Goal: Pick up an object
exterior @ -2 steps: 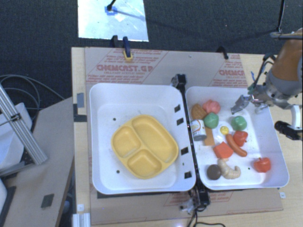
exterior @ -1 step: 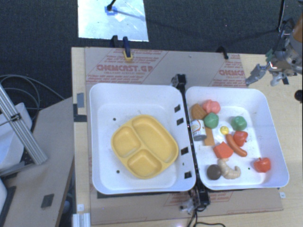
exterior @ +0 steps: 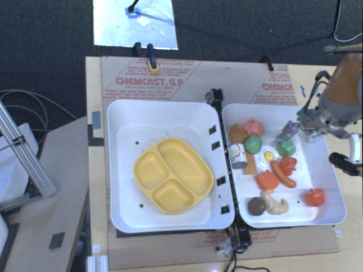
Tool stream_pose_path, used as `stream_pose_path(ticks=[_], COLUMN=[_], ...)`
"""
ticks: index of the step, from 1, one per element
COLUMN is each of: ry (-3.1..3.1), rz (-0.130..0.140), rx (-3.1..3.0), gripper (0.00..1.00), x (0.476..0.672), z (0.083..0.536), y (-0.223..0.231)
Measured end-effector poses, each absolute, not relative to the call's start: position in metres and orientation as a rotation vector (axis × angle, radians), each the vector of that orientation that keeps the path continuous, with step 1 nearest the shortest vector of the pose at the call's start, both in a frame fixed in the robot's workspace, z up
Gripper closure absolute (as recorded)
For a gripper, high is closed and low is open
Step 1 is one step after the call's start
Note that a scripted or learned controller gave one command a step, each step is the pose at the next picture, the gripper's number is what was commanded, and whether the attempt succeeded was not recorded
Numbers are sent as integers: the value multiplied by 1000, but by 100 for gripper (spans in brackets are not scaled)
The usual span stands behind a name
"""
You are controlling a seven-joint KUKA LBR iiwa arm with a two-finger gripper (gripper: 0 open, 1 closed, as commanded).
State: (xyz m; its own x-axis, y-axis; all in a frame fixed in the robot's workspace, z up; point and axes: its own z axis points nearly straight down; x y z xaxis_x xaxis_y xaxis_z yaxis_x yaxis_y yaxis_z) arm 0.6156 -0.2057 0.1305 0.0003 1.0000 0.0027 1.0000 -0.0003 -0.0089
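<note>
Bench (exterior: 187, 72) carries two white bins side by side, taking up most of its top.

Left bin (exterior: 122, 123): holds one yellow tray (exterior: 173, 175) with three compartments, lying flat near the bin's centre, turned at an angle to the walls. Nothing sits in its compartments.

Right bin (exterior: 332, 205): holds a scatter of small toy foods.
- Arm (exterior: 346, 89) reaches in over the right edge, orange band above the wrist.
- Gripper (exterior: 288, 131) sits low over the back half of the bin, near the right wall. Cannot tell whether it is open or closed.
- Green ball (exterior: 286, 148) lies just below the gripper tip, touching or nearly so; not seen between the fingers.
- Tan bread piece (exterior: 238, 134) at the back left corner, pink piece (exterior: 253, 127) just beside it.
- Second green piece (exterior: 253, 144) in front of the pink one.
- Can (exterior: 236, 154) against the left wall.
- Orange block (exterior: 266, 180) near the bin's centre.
- Sausage (exterior: 282, 173) and red pepper (exterior: 288, 164) just right of the block, touching each other.
- Beige curved piece (exterior: 277, 204) by the front wall, brown ball (exterior: 256, 206) touching its left end.
- Red tomato (exterior: 314, 196) near the front right corner, apart from the rest.
- Small yellow piece (exterior: 268, 156) between can and pepper.
</note>
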Motion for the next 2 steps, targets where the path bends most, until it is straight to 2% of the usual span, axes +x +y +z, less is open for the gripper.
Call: stream_pose_path(ticks=[1, 2], ry=[-2237, -2211], rz=[-9, 10], rx=[-2223, -2216], gripper=[0, 0], x=[672, 586], z=[201, 95], y=[-206, -206])
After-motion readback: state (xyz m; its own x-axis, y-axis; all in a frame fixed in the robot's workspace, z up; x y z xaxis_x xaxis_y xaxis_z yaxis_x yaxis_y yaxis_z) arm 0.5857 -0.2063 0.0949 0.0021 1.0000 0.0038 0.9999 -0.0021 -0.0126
